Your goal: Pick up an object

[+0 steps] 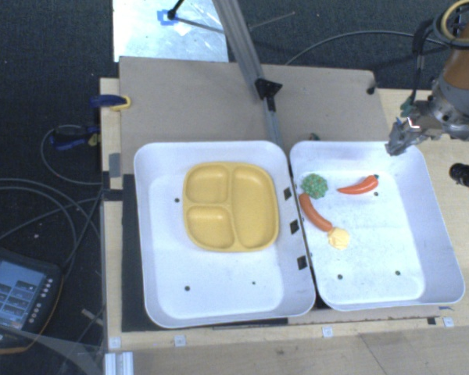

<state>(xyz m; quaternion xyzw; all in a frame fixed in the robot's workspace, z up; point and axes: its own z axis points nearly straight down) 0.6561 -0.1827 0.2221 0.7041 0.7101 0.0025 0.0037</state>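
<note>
In the right bin lie a green broccoli piece, an orange-red chili pepper, a reddish sausage and a small yellow piece, all in its left half. My gripper hangs over the bin's far right corner, up and to the right of the pepper and apart from every object. Nothing shows between its fingertips.
The left bin holds a yellow divided plate with three compartments. A slanted metal pole crosses above the bins' far side. Cables and a pendant lie off the bench at the left.
</note>
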